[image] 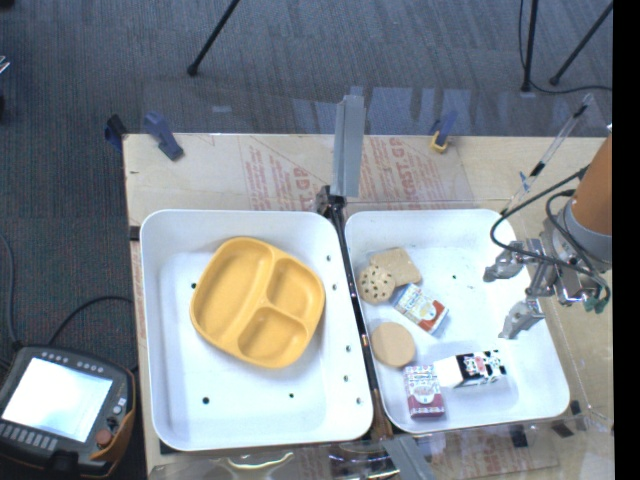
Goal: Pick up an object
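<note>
The gripper (pixel 512 296) is hovering with fingers spread wide and nothing between them at the right bin's (pixel 470 226) right side, apparently lining up over the black-and-white carton (pixel 477 368) lying just below.

Lighting is bright and even, apparently from overhead. Both white bins (pixel 160 268) read close to overexposed, with a soft sheen on their floors. Shadows are short and faint: a pale one under the yellow plate (pixel 258 300), another under the small cartons (pixel 480 368). Focus is moderately soft throughout; carton print is illegible. The carpet (pixel 60 88) appears dimmer.
</note>
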`<move>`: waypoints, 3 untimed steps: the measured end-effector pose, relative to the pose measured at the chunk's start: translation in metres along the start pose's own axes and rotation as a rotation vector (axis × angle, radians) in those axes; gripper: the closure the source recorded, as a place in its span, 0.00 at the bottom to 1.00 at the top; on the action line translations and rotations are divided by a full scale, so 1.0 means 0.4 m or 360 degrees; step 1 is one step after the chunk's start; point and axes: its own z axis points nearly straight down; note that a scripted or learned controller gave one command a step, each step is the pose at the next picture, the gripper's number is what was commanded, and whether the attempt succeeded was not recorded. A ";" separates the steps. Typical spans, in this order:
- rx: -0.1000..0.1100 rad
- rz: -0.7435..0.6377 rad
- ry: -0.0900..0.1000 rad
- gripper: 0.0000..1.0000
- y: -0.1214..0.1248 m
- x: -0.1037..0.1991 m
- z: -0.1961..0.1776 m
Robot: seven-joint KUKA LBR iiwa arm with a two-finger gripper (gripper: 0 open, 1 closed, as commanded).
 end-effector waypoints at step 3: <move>-0.0001 0.0553 -0.0006 0.00 0.094 -0.151 -0.150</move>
